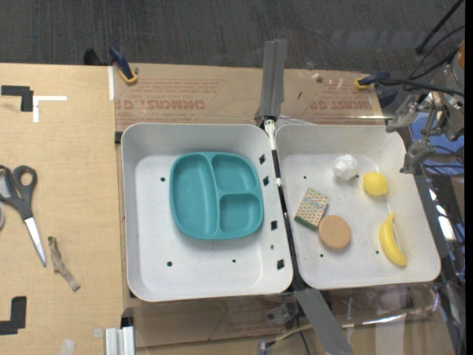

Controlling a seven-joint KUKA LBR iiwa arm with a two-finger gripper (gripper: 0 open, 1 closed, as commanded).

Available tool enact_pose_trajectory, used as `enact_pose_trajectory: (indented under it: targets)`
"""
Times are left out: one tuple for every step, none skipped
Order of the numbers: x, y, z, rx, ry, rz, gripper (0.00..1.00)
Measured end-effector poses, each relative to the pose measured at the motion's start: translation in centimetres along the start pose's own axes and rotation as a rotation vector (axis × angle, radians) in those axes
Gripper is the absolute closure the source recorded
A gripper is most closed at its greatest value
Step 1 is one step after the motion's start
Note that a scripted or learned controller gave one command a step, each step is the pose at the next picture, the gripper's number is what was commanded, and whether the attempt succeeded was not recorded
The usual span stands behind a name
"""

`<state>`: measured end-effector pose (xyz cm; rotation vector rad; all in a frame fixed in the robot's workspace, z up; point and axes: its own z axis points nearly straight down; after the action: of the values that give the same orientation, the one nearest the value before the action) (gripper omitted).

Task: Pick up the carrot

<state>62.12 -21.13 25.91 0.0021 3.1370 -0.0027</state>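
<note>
My gripper (409, 137) hangs at the far right corner of the right bin (310, 272), just over its rim, with cables and the arm behind it at the view's right edge. Nothing shows between it and the bin floor. In the right bin lie a yellow lemon (375, 184), a banana (391, 240), a crumpled white object (344, 167), a small green-and-tan box (312, 208) and a round tan disc (335, 232). The lemon is the item closest to the gripper, a little to its left and nearer the camera.
The left bin (148, 272) holds a teal divided plate (217, 195). Scissors (24, 205) and a scrap of tape (62, 265) lie on the bench to the left. A grey bar (273, 80) and clamps stand behind the bins.
</note>
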Motion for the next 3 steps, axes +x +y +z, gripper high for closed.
enact_pose_trajectory:
  targets:
    - [7.6, -1.1, 10.5, -0.001, 0.001, -0.077, 0.00]
    - [9.1, -0.3, 16.6, -0.002, 0.001, 0.021, 0.00]
    - [9.9, 6.6, 16.5, -0.001, -0.001, 0.275, 0.00]
